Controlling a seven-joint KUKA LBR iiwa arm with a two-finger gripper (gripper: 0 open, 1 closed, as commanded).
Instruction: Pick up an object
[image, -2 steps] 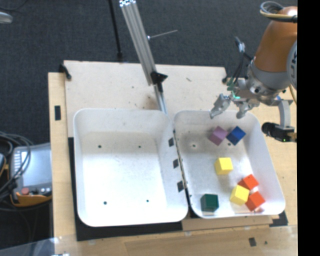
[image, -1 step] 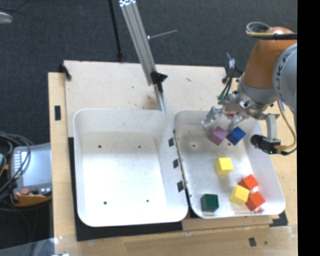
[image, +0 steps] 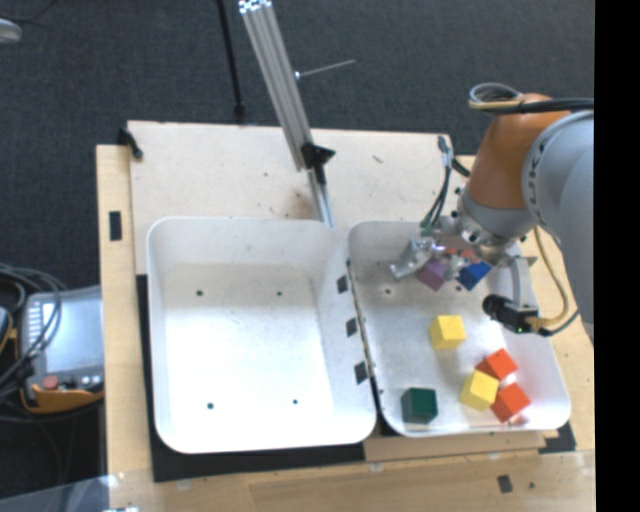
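Observation:
My gripper (image: 432, 256) hangs low over the back of the right bin (image: 385, 330), below the orange band of the arm (image: 505, 165). A purple block (image: 434, 273) sits right under the gripper, partly covered by it. Just to its right a blue block (image: 473, 275) peeks out. Whether the gripper touches either block is hidden. Further forward in the same bin lie a yellow cube (image: 448, 331), a second yellow cube (image: 480, 389), two orange-red cubes (image: 499, 364) (image: 513, 400) and a dark green cube (image: 419, 404).
The left bin (image: 240, 330) lies beside the right one, sharing a raised middle rim. A slanted aluminium rail (image: 285, 90) rises from the bench behind the bins. Cables (image: 520, 300) hang off the wrist near the right bin's far wall.

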